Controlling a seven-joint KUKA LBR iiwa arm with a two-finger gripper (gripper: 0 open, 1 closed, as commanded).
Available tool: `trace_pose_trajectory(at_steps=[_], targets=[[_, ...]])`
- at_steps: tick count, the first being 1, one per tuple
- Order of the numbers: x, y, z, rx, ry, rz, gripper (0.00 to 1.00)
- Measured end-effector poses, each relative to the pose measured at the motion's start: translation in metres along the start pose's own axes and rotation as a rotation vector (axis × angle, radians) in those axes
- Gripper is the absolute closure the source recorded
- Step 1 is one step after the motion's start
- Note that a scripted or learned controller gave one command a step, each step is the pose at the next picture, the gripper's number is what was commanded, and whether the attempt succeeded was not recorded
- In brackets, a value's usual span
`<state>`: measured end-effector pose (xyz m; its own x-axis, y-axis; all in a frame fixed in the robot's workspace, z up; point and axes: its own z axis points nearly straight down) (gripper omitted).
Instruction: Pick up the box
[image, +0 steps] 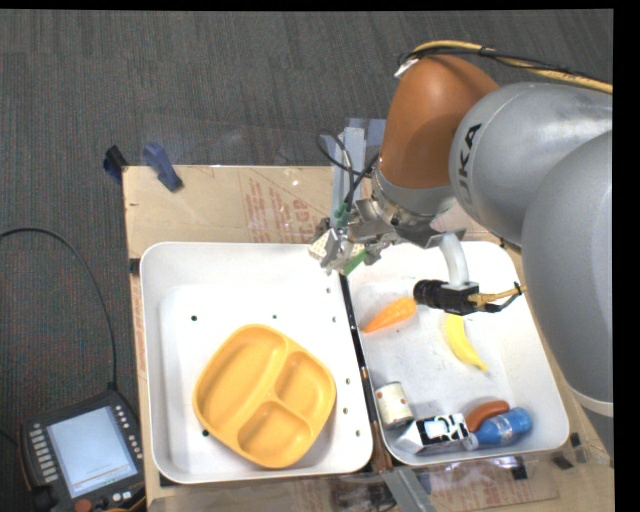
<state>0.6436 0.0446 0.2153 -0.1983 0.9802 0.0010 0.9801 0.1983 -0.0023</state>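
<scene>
yellow divided plate (265, 395) in left bin (160, 270) | right bin: carrot (390, 314), banana (461, 343), perhaps a can (393, 404)

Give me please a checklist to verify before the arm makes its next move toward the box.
1. Box found: ok. The small black and white box lies at the near edge of the right bin.
2. Tool above the box: not ok. The tool is at the far end of the wall between the bins.
3. Room around the box: not ok. A blue bottle and a can lie close beside it.
4. Free path: cannot tell. A carrot and a banana lie between.
5. Tool carries nothing: cannot tell.
</scene>
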Motion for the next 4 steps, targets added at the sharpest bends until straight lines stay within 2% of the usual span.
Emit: trace_pose_trajectory(at_steps=[1,2,4], targets=[[0.039,0.006,0.011,0.002,0.0,-0.095,1.0],[0.069,0.014,0.007,-0.001,-0.001,-0.266,1.0],[0.067,0.015,-0.01,0.001,0.001,-0.263,1.0]])
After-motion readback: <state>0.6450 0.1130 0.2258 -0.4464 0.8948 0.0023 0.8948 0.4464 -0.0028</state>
